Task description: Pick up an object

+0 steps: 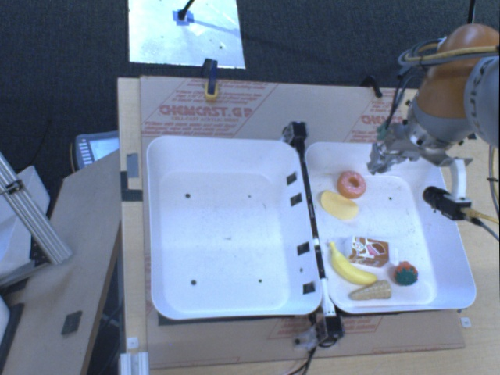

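Hanging over the far edge of the right bin (437, 233), the gripper (380, 159) sits at the end of the grey arm (457, 76), which reaches in from the right with its orange band showing above the wrist. How the gripper is set cannot be told from this slant, and nothing can be made out in it.

The objects all lie in the right bin, toward its left and near parts. Closest to the gripper is a doughnut (351, 183) with orange icing, just below and to the left of the gripper tip, near but apart from it. Just beside the doughnut, on its near-left side, lies a pale yellow lump (339, 205). Further toward the front of the bin lies a banana (349, 266), curved, running along the left wall. Next to it, on its right, is a small white and brown packet (369, 251), touching or nearly touching the banana. Right of the packet sits a small red and green piece (405, 273), perhaps a strawberry. At the very front lies a tan wedge (372, 291), just under the end of the banana.

The left bin (226, 233) stands beside the right one, both on a brown board (258, 104).
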### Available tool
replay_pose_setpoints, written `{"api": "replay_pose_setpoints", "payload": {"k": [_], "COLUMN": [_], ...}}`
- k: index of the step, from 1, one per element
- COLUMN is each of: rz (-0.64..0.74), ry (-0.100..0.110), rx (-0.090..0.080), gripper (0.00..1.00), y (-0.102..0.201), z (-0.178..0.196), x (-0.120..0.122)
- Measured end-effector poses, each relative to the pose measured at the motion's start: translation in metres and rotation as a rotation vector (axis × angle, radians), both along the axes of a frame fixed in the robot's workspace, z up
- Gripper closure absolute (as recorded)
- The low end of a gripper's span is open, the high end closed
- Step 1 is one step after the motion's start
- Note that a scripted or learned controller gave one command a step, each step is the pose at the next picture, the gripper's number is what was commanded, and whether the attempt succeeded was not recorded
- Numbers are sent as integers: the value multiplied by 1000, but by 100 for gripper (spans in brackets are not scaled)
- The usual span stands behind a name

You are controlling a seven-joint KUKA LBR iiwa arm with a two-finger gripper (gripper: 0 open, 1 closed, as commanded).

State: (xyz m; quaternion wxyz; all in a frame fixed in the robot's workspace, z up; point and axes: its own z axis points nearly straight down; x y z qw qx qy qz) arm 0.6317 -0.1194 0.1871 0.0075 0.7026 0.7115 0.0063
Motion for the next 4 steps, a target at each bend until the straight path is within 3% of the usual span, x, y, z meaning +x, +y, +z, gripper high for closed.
{"api": "replay_pose_setpoints", "payload": {"k": [4], "rz": [12], "ry": [-13], "rx": [-3], "gripper": [100], "y": [-1], "z": [43], "x": [3]}}
